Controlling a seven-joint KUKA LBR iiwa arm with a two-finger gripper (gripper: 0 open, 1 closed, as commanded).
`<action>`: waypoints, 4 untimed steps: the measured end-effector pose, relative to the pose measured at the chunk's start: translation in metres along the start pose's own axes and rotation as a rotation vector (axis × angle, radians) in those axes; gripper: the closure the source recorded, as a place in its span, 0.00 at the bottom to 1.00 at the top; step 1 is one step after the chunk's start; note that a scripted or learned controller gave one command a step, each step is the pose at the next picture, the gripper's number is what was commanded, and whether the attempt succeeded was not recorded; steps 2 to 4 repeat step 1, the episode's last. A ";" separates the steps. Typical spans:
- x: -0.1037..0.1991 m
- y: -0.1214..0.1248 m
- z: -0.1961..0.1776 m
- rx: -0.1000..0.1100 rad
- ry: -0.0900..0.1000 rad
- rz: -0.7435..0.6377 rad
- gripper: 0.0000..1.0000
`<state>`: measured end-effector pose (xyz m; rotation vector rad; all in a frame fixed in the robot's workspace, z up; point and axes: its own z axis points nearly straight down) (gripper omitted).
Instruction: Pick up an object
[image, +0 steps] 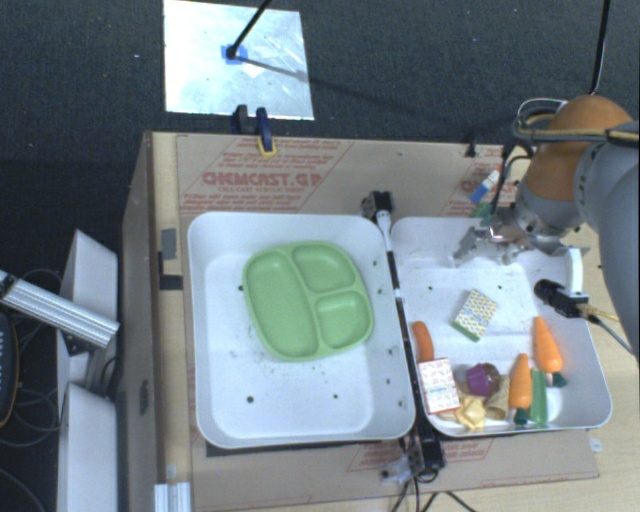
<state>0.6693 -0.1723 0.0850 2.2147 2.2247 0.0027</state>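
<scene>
My gripper (487, 249) hangs over the far end of the right bin (432, 243), its fingers open with nothing between them. Nearest to it, a little closer to the camera, lies a small green-and-yellow patterned box (474, 313). Along the near side of that bin are an orange carrot (422, 340), a pink-and-white box (437, 385), a purple piece (483, 378), a yellow piece (470, 411), two more carrots (520, 380) (546, 345) and a green piece (540, 398).
The left bin (215, 400) holds a green divided plate (305, 300). A black divider (392, 290) runs between the two bins. The bench's cardboard top (260, 175) lies behind the bins.
</scene>
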 end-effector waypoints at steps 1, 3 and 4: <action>0.024 0.000 0.000 0.000 0.000 0.000 0.00; 0.024 0.000 0.000 0.000 0.000 0.000 0.00; 0.024 0.000 0.000 0.000 0.000 0.000 0.00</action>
